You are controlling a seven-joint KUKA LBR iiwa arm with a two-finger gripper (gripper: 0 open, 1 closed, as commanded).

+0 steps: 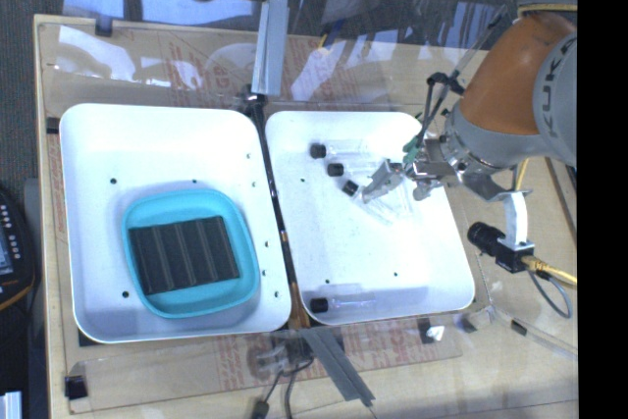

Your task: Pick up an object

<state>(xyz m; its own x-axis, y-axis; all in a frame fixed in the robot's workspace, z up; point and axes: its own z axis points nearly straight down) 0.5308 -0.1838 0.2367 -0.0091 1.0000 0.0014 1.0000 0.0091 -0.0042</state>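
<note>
Claw [383,183] is low in the right bin [432,285], over its far half. I can't tell if its tips are apart or together; they blur into a clear plastic thing there.

Closest candidates: three small black pieces just to the claw's left. The nearest black piece [350,187] sits just beside the tips, the middle black piece [337,170] is a bit further left and up, and the far black piece [317,151] is furthest, toward the bin's far-left corner. None are between the tips. They are small, dark and chunky, too small to read the shape.

A clear plastic item [392,201] lies under and around the tips, maybe touching; edges are hard to make out against the white. Another clear wrapper [345,300] lies well below the claw, at the bin's near wall.

The arm [510,93] comes in from the right, orange band up, wrist angled down and left across the bin's right rim, with cables trailing off its right side.

In the left bin [88,152], well left of the claw: blue tray [191,255] with a dark ribbed insert, sitting flat.
</note>
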